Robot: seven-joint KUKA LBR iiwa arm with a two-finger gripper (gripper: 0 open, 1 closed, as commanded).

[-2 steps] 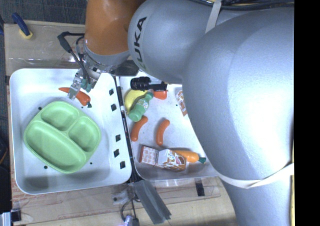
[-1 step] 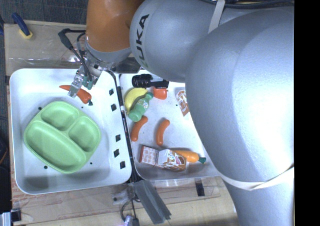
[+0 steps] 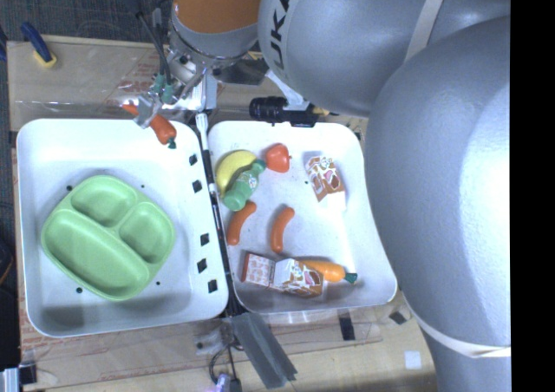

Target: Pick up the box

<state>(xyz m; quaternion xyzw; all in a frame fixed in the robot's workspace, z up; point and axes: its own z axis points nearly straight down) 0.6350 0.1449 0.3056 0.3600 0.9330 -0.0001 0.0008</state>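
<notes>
Box (image 3: pixel 283 274) flat in right bin (image 3: pixel 368 234), long axis left-right; gripper (image 3: pixel 154 114) apparently pinching a carrot (image 3: pixel 162 129).

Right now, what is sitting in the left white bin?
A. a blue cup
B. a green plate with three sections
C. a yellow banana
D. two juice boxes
B. The green plate with its three sections lies in the left bin, while the banana and the boxes are over in the right bin.
</notes>
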